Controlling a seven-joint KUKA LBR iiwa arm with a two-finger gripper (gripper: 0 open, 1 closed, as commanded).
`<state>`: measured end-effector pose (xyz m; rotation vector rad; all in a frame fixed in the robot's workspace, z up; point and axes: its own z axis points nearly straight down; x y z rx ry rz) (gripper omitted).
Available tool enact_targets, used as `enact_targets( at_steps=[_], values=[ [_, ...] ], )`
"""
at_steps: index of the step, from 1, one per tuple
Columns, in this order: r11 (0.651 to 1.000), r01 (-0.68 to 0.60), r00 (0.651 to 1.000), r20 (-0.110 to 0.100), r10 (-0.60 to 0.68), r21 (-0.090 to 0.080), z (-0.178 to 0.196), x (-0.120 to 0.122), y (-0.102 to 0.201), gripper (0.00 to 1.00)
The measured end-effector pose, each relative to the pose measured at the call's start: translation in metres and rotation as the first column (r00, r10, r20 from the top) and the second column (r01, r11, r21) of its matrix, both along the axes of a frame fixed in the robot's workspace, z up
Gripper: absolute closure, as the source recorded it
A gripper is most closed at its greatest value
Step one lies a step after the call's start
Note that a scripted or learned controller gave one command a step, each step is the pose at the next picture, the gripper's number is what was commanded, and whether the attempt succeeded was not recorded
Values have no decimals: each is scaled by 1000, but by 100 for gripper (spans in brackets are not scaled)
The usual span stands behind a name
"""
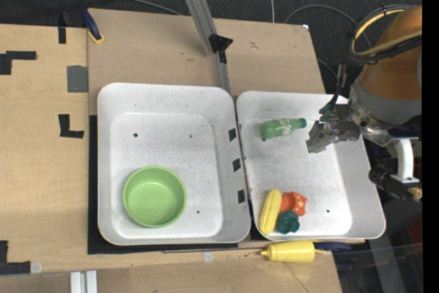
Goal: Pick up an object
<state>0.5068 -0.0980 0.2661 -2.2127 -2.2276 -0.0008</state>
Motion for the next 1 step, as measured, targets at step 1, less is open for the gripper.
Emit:
enact_targets(
  at_steps=[1],
  values=[
    [1000, 0, 1000, 0, 0, -1, 1, 29, 43, 100]
  ],
)
